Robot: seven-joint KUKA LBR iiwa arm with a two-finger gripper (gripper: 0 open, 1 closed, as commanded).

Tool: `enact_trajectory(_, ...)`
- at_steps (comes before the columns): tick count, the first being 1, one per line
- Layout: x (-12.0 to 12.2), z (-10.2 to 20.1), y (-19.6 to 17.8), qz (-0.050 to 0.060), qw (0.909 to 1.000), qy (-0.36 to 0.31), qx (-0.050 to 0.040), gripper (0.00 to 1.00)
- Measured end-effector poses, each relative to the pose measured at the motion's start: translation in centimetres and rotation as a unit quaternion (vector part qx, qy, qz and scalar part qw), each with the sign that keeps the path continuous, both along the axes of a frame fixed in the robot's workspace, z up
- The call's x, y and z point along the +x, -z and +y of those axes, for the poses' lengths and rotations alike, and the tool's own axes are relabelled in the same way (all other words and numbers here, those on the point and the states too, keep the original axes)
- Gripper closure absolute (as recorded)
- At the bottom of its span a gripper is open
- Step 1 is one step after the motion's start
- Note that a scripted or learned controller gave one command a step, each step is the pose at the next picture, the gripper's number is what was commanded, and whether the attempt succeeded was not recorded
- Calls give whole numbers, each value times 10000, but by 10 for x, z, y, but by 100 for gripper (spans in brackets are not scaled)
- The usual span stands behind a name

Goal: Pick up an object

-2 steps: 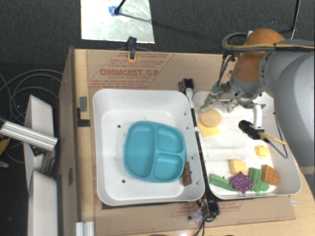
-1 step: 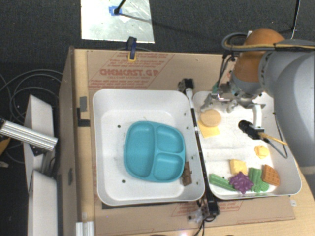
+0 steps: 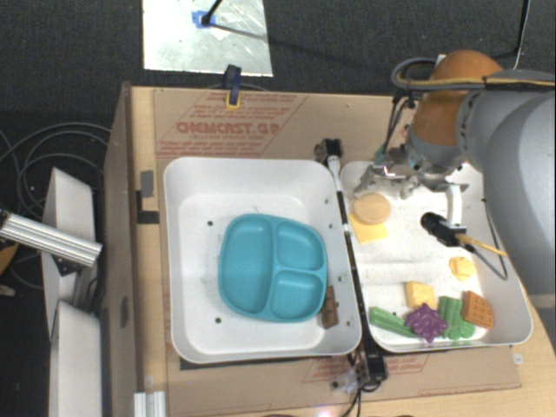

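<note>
Log entry, camera view. The arm [image 3: 512, 146] reached in from the right, with its orange band [image 3: 467, 64] above the wrist. The gripper [image 3: 393, 177] stood over the far left corner of the right bin [image 3: 519, 318]. From this slant I could not tell how wide it was open, nor whether it had hold of anything.

Candidate things, all in the right bin:
- A tan disc [image 3: 373, 208] lay just on the near side of the gripper, close to the bin's left wall. I could not tell whether the two touched.
- A yellow slice [image 3: 368, 230] lay under the disc's near edge, partly covered by it.
- Along the near edge, from left to right, lay a green stick [image 3: 389, 320], a purple bunch [image 3: 426, 322], a green piece [image 3: 453, 312] and a brown waffle [image 3: 477, 309]. These were crowded together, and the waffle was nearest the near right corner.
- A yellow block [image 3: 420, 294] sat just behind the purple bunch.
- A smaller yellow piece [image 3: 462, 268] lay towards the right wall, apart from the row.

The left bin [image 3: 187, 233] held a teal plate [image 3: 274, 268] with three compartments, flat on the floor and towards the right wall. A small brown piece [image 3: 330, 307] lay against that wall near the near right corner, just beside the plate's rim.

Both bins sat side by side on a cardboard sheet [image 3: 261, 124] with red print.
</note>
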State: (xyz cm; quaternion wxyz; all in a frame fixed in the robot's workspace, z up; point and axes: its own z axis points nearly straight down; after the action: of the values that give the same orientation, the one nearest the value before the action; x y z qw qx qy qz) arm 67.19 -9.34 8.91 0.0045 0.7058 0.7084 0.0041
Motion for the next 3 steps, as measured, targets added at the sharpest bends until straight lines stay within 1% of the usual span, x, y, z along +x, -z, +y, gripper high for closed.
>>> enact_trajectory(1, -5, 0, 0, -3, 10000, 11, -6, 0)
enact_trajectory(3, 0, -2, 0, 6, 10000, 4, 7, 0)
